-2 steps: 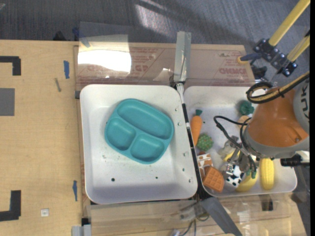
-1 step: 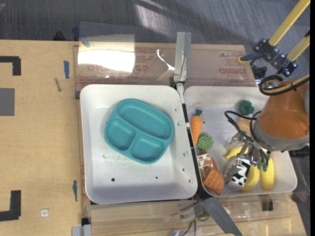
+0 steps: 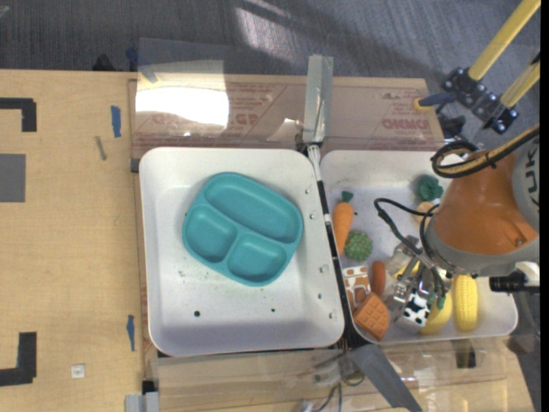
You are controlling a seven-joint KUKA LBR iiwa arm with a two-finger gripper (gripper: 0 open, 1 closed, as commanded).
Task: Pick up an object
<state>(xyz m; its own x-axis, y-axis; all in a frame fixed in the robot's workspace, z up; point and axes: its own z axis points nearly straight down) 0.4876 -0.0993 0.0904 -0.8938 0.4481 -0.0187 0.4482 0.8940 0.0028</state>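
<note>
Two white bins are seen side by side on the bench (image 3: 60,256); the right bin (image 3: 493,329) carries the toys and the arm.

Nearest the lower edge, an orange waffle-like block (image 3: 371,314) lies at the front of the right bin, with a small black-and-white toy (image 3: 416,312) just beside it and two yellow corn cobs (image 3: 465,301) further right. The gripper (image 3: 410,283) is lowered among these, directly above the black-and-white toy; whether it is open or closed cannot be told, as cables and clutter obscure it. Nothing is seen to be held.

The black-and-white toy is judged the likely target: small, light, hard plastic, probably slick. A grasp across its narrow middle is advised.

Crowding is noted: the waffle block and the corn sit touching or nearly touching it, so a neighbour may be nudged or caught instead.

Further back, a printed carton (image 3: 355,279), a green broccoli-like piece (image 3: 358,245), a carrot (image 3: 342,220) and a green item (image 3: 426,186) are recorded.

In the left bin (image 3: 171,316), a teal divided plate (image 3: 244,227) lies alone, well apart.
</note>
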